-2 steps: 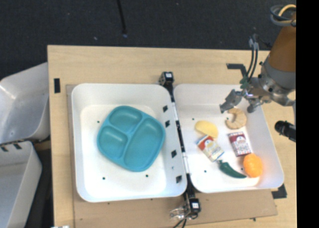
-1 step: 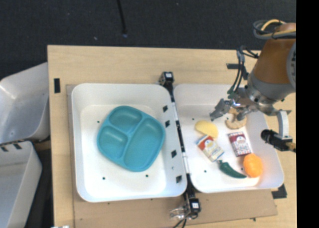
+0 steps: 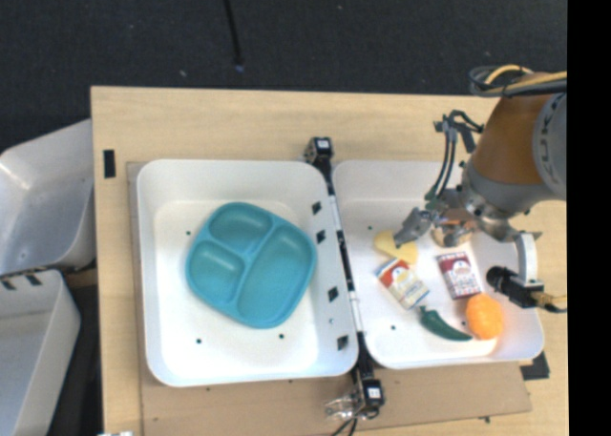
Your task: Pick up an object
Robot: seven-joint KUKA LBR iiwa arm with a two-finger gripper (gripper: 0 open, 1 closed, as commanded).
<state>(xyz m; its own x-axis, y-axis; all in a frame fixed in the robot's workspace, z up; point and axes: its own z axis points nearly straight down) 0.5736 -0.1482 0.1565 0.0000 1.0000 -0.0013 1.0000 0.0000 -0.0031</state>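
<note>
Risk: the grey two-finger gripper (image 3: pixel 427 221) hung low over the right white plastic bin (image 3: pixel 382 343), just beside the pale yellow wedge-shaped block (image 3: pixel 395 246); a close there looked likely to clip the edge and nudge it away.
Pincer: I could not tell whether it was apart or together (too blurred).
Crowding: the small red-and-white packet (image 3: pixel 403 282), red-and-white carton (image 3: pixel 459 275), dark green pepper-like piece (image 3: pixel 442 323) and round orange fruit (image 3: pixel 484 317) lay close together.
Left white plastic bin (image 3: pixel 153 329): it held one blue divided plastic plate (image 3: pixel 251 263).
</note>
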